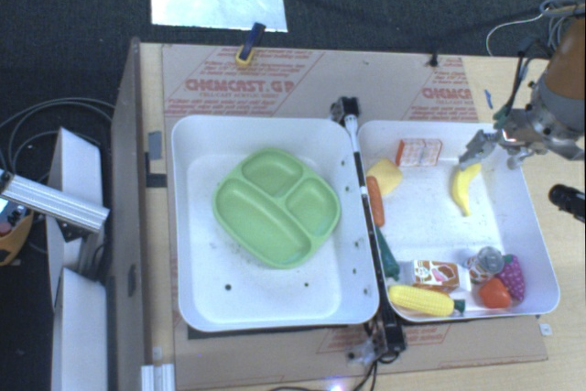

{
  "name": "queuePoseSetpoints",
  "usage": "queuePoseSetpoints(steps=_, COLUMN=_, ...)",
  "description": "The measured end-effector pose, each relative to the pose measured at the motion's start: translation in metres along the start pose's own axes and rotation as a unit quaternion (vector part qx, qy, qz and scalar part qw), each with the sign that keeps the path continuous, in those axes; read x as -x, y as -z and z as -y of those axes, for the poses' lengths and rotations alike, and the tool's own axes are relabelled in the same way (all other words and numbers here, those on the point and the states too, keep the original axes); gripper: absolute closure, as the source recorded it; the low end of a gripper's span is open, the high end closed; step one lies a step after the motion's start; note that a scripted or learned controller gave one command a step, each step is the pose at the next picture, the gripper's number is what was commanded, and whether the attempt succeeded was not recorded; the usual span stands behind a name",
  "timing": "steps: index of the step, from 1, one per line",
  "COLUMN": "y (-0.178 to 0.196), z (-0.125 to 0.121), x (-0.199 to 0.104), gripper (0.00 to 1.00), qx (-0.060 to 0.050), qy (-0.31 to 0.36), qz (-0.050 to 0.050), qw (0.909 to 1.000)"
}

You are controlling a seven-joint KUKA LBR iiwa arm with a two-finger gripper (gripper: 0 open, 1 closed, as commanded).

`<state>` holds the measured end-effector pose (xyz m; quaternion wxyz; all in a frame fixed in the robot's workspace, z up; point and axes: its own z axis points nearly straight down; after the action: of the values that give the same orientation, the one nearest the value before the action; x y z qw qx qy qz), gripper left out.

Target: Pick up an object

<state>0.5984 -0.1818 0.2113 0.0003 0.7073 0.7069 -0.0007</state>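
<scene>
Camera view shows the gripper (478,147) hanging over the upper right part of the right bin (536,224), its fingers spread with nothing between them, just above the top end of a banana (464,184). That banana lies on the bin floor directly below, so it looks like the likely target, and the step in hand seems to be the approach before a grasp. Farther off sit a small orange-and-white box (419,152), a yellow lemon-like piece (385,177), a carrot (375,200) along the divider, and at the near edge a corn cob (422,299), a tomato (494,292) and grapes (512,276). The left bin (197,288) holds a green divided plate (276,207). Next the gripper would need to descend and straddle the banana before closing.
</scene>
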Motion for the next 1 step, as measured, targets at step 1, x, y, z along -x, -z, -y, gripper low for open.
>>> queuePoseSetpoints(steps=1, y=-0.0551, z=-0.0013, x=0.0119, gripper=0.00, qx=0.000, qy=0.000, qz=0.000, qw=1.0000)
